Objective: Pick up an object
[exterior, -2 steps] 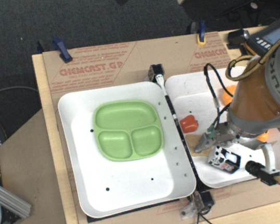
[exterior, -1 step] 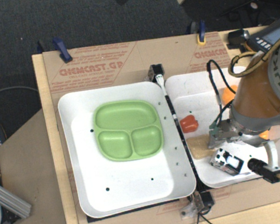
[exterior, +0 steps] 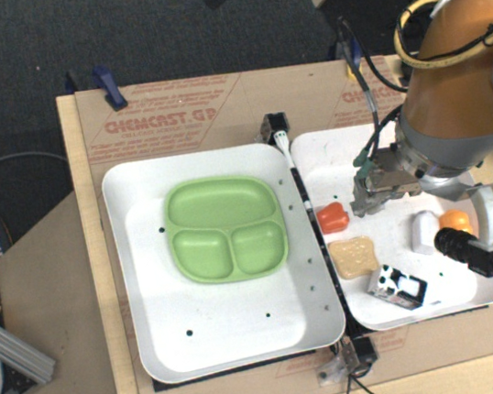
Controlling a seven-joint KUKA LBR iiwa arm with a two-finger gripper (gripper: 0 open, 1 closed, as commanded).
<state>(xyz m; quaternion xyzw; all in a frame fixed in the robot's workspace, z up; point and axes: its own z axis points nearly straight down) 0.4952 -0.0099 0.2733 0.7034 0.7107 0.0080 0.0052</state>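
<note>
Pincer (exterior: 369, 195): we are seeing it hanging low over the right bin (exterior: 331, 145), beneath the grey wrist; we cannot tell how it is set.
Nearest object: we are taking the red-orange block (exterior: 332, 218) as the likely target, lying just left of the pincer and slightly toward the desk's front edge.
Long axis: we are reading the block as roughly squarish, no clear long side.
Others: tan sponge-like slab (exterior: 353, 257) further front; orange ball (exterior: 455, 220) to the pincer's right.
Left bin: green divided tray (exterior: 226, 227), well away to the left.
Coming move: we are judging a short leftward shift.

Grey arm (exterior: 458, 125), orange band, yellow cable
</note>
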